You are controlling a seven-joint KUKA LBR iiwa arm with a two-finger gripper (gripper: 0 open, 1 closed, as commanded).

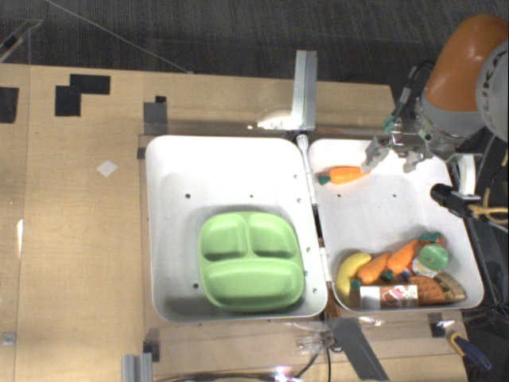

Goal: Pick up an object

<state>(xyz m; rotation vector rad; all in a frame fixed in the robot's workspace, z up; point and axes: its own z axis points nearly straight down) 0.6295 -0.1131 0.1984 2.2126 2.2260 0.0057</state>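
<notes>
Carrot (345, 175) lies at right bin's (398, 205) 10 o'clock | end effector (395, 154) hovers just beside it, fingers spread, pinching nothing | pick-up not yet done

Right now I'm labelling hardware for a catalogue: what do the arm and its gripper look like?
The arm is a rounded grey body with a broad orange band above the wrist. Thin dark cables loop down its side, with a small teal-green part near the wrist. The gripper is pale grey metal, ending in two slim fingers.
</notes>
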